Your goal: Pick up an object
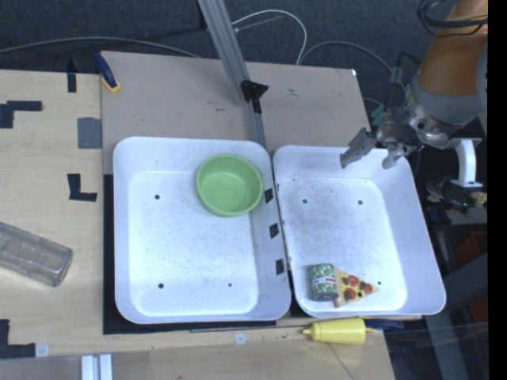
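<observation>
Two shallow white bins side by side on the surface [182,93]; the right bin [412,236] serves as landmark.

End effector [372,155] hangs over the right bin's far rim, near its far right corner. Two dark fingers [354,153] spread apart, nothing between them: released, no object gripped. Grey arm with orange band [459,38] rises behind it, off the bin's far right side.

Inside the right bin, toward its near edge: a small green can [322,282] lying on the bin floor, and touching it on the side away from the left bin, a pizza slice toy [355,286], flat, yellow with red spots. Both well apart from the end effector, at the opposite end of the bin.

Left bin [150,275] touches the right bin along the shared middle rim. A green bowl [230,184] sits upright in it, in the far corner nearest the right bin.

Just outside the right bin's near rim, on the surface: a yellow bottle [339,331] lying on its side.

Far beyond the left bin: a clear plastic cylinder [30,253] lying on the surface.

A grey metal pole [226,42] slants up from the far end of the seam between the bins
</observation>
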Controlling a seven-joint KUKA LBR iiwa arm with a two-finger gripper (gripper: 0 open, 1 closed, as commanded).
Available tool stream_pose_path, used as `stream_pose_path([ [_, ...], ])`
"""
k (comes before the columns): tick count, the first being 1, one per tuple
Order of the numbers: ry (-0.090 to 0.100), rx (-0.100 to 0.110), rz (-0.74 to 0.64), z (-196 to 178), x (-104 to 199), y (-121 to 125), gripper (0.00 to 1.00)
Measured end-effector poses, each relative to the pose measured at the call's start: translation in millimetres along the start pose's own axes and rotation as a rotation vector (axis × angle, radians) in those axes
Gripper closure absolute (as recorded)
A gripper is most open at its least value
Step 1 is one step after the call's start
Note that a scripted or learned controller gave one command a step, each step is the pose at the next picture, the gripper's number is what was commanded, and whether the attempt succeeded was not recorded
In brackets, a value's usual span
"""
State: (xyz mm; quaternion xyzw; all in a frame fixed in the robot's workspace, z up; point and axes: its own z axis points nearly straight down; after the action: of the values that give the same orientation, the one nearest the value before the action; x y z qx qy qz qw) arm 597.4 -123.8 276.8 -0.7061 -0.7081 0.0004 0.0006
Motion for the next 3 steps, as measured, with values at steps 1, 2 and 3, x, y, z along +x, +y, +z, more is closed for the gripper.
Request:
stream_pose_path([
  [1,0.000,0.000,0.000,0,0,0,0.00],
  [2,0.000,0.007,0.001,63,3,4,0.00],
  [3,0.000,0.007,0.001,128,5,1,0.00],
])
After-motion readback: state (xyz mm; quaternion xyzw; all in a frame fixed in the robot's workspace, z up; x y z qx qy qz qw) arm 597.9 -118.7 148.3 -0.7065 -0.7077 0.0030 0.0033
